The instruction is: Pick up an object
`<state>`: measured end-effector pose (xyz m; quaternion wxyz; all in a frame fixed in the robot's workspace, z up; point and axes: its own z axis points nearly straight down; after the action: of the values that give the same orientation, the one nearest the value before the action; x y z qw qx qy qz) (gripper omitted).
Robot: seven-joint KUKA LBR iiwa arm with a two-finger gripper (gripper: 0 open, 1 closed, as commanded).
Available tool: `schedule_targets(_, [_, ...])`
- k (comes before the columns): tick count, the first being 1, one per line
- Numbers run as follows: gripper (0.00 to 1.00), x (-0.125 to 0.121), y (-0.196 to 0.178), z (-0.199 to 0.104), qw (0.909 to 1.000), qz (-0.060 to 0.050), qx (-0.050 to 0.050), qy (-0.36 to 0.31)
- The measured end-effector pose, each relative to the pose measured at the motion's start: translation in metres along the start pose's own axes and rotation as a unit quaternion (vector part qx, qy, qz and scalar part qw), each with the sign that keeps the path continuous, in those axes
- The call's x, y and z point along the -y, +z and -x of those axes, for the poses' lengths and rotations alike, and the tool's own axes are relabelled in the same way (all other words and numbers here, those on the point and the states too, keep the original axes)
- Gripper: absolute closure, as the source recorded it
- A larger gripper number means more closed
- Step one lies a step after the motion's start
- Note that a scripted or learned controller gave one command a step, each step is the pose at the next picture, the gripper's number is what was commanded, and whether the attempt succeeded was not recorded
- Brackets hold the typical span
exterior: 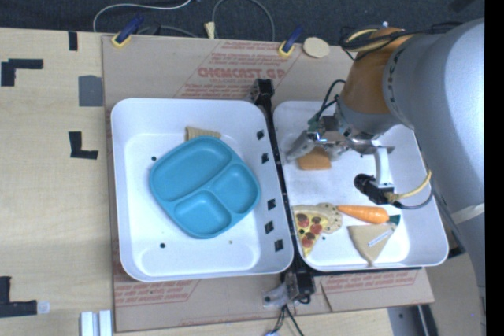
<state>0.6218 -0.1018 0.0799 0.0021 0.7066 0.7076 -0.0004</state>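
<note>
Your gripper [311, 144] is down in the right bin [421, 248], just over a tan bread piece [315, 162] near the bin's left wall — you can't tell how wide its fingers stand or whether they grip it. A carrot [364, 212], pizza slice [313, 223] and cheese wedge [370, 240] lie nearer the front. The left bin [130, 169] holds a blue divided plate [205, 186].
</note>
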Motion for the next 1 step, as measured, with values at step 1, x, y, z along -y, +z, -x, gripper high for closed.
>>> schedule_targets(1, [1.0,-0.0018,-0.0174,-0.0001,1.0,0.002,0.0,0.0])
